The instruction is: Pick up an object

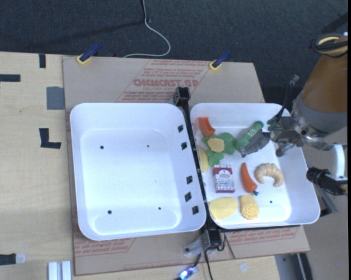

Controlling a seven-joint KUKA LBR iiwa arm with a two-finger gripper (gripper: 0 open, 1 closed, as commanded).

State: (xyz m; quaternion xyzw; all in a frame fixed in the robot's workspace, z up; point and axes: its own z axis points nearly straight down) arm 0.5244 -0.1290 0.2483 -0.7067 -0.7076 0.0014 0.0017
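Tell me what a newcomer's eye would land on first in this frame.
Probably the cluster of bright toy food in the right bin: a croissant, a corn cob and a small red box. Next comes the gripper, reaching in from the right beside a green bottle, and the bare left bin.

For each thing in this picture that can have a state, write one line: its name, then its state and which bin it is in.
Gripper: low over the right bin, at the green bottle.
Green bottle: lying tilted, right bin.
Croissant: lying flat, right bin.
Red carton: flat, face up, right bin.
Corn cob: lying, right bin's near edge.
Left bin: white, level.
Right bin: holds the toys.
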